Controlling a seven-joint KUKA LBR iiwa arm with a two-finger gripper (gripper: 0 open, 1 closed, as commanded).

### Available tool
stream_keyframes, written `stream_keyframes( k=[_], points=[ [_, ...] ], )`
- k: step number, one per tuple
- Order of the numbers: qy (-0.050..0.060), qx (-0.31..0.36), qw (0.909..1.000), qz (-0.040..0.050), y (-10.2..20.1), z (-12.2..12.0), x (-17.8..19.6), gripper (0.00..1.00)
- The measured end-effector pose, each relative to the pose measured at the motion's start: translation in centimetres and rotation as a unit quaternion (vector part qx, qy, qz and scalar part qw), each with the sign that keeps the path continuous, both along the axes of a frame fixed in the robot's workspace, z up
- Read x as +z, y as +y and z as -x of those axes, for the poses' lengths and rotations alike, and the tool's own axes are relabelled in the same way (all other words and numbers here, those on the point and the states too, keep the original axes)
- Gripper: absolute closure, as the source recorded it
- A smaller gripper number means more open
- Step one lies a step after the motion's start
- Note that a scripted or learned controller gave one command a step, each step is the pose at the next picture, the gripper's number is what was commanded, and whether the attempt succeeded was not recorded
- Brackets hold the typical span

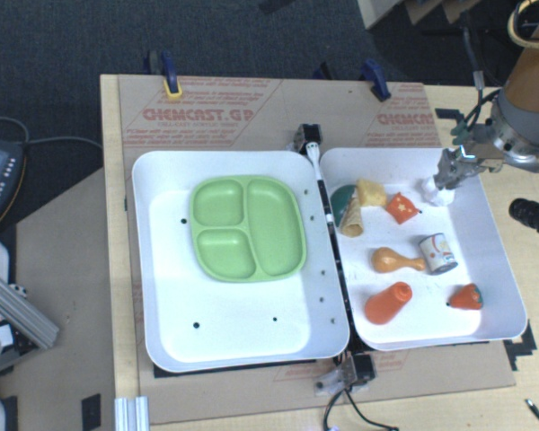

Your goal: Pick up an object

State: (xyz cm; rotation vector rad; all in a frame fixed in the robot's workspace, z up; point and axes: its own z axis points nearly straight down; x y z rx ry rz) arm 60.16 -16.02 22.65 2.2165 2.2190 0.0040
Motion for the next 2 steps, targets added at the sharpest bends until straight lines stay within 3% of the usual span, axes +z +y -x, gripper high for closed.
stream_keyframes(
  k=[2],
  points=[
    [0.004,0.003,1.0000,-0.0024,10.2,-0.6,-0.5,1.00]
  ],
)
